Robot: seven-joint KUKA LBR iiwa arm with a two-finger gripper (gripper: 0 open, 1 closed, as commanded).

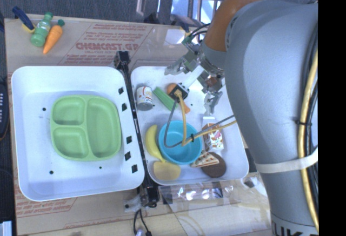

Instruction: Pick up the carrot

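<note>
An orange carrot (52, 38) with a green top lies on the cardboard bench outside the bins, at the far left back. In the right bin (234, 148), a second orange carrot-like piece (173, 88) lies near the back, beside a green stick (163, 98). My gripper (198, 82) hangs over the back of the right bin, just right of that orange piece and close above it. Nothing shows between its fingers.
The right bin also holds a small can (143, 96), a banana (152, 143), a blue bowl (180, 144) with thin sticks across it, a brown wedge (212, 165) and a packet (214, 133). A green divided plate (85, 127) sits in the left bin (27, 94). A green bottle (40, 31) lies by the bench carrot.
</note>
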